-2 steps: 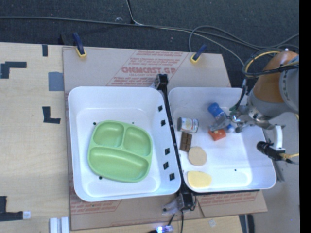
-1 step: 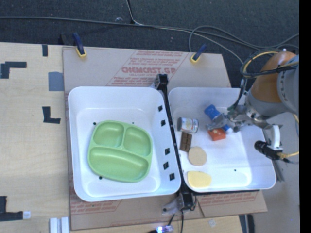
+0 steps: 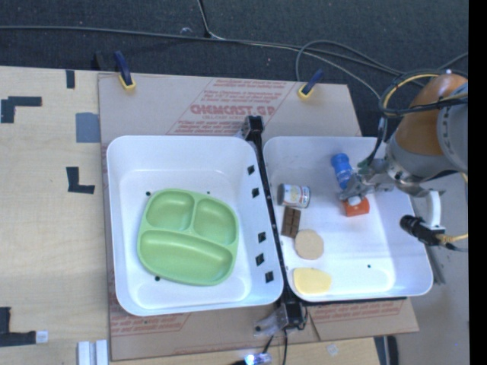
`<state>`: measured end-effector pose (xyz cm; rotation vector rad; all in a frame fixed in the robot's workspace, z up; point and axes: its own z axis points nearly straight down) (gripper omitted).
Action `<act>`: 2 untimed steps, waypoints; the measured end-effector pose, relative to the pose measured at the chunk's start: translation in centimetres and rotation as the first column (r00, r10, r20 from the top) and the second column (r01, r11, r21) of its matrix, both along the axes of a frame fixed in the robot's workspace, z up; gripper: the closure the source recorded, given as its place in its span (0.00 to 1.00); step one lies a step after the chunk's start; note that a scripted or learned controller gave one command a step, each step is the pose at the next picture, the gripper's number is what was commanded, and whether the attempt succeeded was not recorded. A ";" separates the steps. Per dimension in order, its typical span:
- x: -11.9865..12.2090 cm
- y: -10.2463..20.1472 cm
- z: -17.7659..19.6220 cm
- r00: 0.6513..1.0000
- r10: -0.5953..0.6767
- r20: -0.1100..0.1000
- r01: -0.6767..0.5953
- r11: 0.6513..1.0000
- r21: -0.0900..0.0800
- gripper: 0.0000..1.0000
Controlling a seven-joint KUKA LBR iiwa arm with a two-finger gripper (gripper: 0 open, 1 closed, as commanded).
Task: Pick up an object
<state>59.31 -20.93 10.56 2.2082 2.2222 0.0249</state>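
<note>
Red block (image 3: 357, 207) under claw (image 3: 354, 195), right bin (image 3: 380, 280).

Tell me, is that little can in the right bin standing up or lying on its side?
Lying on its side. The can shows its long side, with a round end facing left, near the divider above the brown bar.

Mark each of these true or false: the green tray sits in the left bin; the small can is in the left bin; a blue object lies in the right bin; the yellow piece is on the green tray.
1. The green tray sits in the left bin. True.
2. The small can is in the left bin. False: it lies in the right bin.
3. A blue object lies in the right bin. True.
4. The yellow piece is on the green tray. False: it rests in the right bin, near its front edge.
</note>
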 end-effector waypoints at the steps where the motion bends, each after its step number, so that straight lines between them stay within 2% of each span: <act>1: 0.0 0.2 6.3 1.000 -0.004 -0.013 0.004 1.000 -0.007 1.00; 2: 0.6 0.9 12.3 1.000 -0.004 -0.012 0.004 1.000 -0.007 1.00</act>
